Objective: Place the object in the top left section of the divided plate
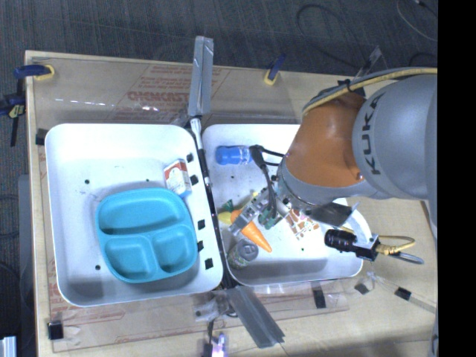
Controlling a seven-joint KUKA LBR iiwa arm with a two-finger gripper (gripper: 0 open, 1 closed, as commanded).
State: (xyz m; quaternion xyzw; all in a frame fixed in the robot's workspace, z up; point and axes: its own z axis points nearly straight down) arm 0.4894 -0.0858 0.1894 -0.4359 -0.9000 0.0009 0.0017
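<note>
How the jaws of the gripper stand, you cannot tell: the grey wrist and the orange band of the arm cover them from above, and the metal parts below are a blur. You see nothing clearly held there.

Nearest to you in the right bin, a small round grey can lies by the front wall. Just behind it is the carrot, an orange cone with a smooth skin and its tip toward the front right. Its thick end is at the gripper, but you cannot make out whether they touch. A small green piece lies beside it, too small to name.

In the left bin sits the plate, sky blue, of smooth plastic, with rounded corners and three sections: a long one at the back and two small ones at the front. All three show bare blue. A red and white packet lies just behind its right corner.

Farthest, a blue bottle lies on its side at the back of the right bin.
</note>
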